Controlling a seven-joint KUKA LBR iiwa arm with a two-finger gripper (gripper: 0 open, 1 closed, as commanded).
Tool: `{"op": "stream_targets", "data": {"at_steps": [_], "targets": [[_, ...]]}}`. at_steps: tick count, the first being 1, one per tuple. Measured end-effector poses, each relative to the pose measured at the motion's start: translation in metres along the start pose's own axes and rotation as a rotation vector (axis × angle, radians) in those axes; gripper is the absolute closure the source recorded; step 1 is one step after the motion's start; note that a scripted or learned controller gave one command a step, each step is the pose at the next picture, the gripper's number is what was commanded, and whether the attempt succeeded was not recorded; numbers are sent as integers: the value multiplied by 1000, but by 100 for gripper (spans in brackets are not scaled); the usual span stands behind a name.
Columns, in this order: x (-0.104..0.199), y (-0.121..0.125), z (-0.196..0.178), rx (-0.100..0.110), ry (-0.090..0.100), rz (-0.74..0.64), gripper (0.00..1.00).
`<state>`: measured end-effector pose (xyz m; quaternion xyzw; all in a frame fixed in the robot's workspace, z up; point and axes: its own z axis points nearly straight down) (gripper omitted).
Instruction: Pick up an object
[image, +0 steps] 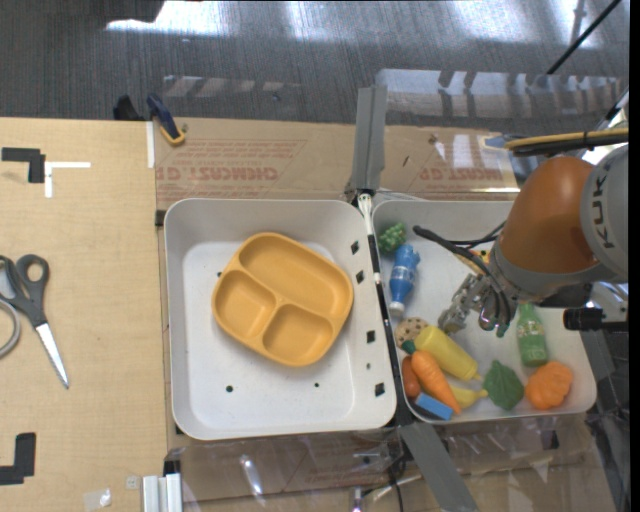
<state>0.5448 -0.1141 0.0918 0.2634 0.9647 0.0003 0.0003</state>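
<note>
Jaws (478, 308) hover just above yellow bottle (447, 353).

Just above and right of the pincer (478, 308), on the grey arm casing (615, 215): large black letters "KU", cut off by the frame edge.

Far up and left of the pincer, on the cardboard sheet (235, 160) behind the left bin: red print, upside down from this view, apparently "CHEMICAL" followed by "GR".

Straight above the pincer, on the same cardboard behind the right bin: more upside-down red print, partly lost under glare, not legible beyond a few strokes.

Just right of the pincer, on the green bottle (531, 335), and left of it, on the blue bottle (402, 277): labels too small to read.
</note>
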Motion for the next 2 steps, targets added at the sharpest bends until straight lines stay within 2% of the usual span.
{"op": "stream_targets", "data": {"at_steps": [1,2], "targets": [[-8,22,0,1,-2,375,100],[27,3,1,5,2,959,100]]}}
